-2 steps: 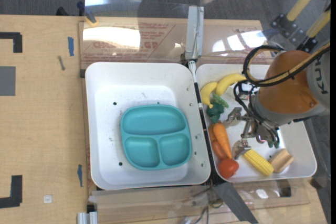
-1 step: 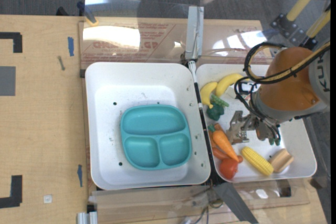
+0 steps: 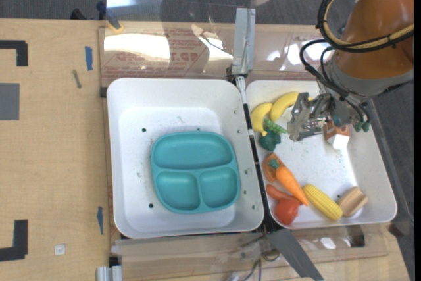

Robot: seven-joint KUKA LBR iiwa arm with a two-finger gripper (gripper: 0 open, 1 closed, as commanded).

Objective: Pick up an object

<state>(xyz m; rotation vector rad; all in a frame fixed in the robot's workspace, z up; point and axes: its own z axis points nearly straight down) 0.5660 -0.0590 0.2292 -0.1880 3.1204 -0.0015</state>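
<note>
Just a curved yellow banana, unheld.

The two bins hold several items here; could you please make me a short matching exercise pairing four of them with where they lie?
Things:
1. teal divided plate
2. banana
3. corn cob
4. carrot

Places:
A. right bin, near its front edge, beside a tan cylinder block
B. left bin, alone in its middle
C. right bin, back left corner, just left of the gripper
D. right bin, left side, between the broccoli and the tomato

Pairs: 1-B, 2-C, 3-A, 4-D
</note>
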